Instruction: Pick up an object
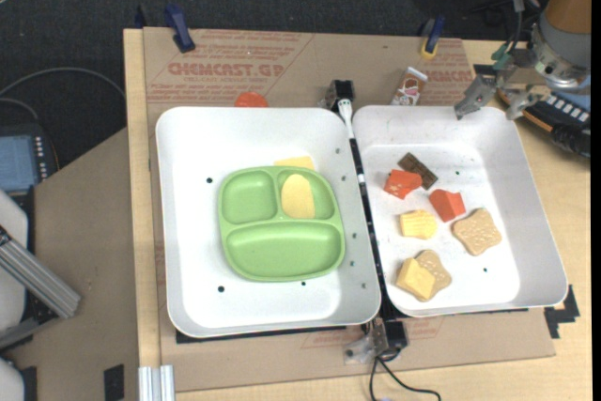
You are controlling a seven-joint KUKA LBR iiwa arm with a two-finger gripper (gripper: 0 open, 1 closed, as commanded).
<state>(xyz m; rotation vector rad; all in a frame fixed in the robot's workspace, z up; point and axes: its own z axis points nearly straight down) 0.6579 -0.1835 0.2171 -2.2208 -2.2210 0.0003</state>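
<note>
Right white bin (526,192): you see six small food-shaped toys, all lying apart except the dark brown flat block (418,168), which touches the orange-red wedge (403,184) near the bin's far left. The block's long axis runs diagonally, far-left to near-right. A red cube (448,203), yellow cheese-like block (418,224), tan toast piece (477,231) and yellow-tan biscuit (423,275) fill the middle and near edge. The hand (493,94) hangs over the far right corner, fingers spread, grasping nothing. Left white bin (178,202): a green divided plate (280,244) carries a yellow oval piece (298,195).
</note>
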